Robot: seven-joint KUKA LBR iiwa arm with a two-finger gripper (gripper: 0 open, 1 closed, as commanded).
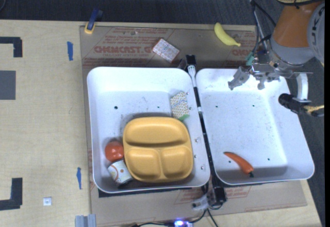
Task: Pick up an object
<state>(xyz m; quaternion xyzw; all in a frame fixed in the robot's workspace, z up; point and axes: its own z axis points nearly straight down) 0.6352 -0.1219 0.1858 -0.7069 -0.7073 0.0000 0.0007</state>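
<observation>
My gripper (248,81) hangs over the far edge of the right bin (289,169), its two fingers spread apart with nothing between them. An orange-red pepper (238,161) lies at the near side of that bin, well away from the gripper. In the left bin (103,86) a yellow divided tray (157,148) sits toward the front, with a red ball (113,150) and a small white-and-orange object (119,172) at its left. A patterned packet (179,104) rests against that bin's right wall.
On the cardboard behind the bins lie a yellow banana (226,35), a small checked packet (166,49) and a blue clip (93,20). The arm's orange band (299,19) rises at the far right. A black divider (198,112) runs between the bins.
</observation>
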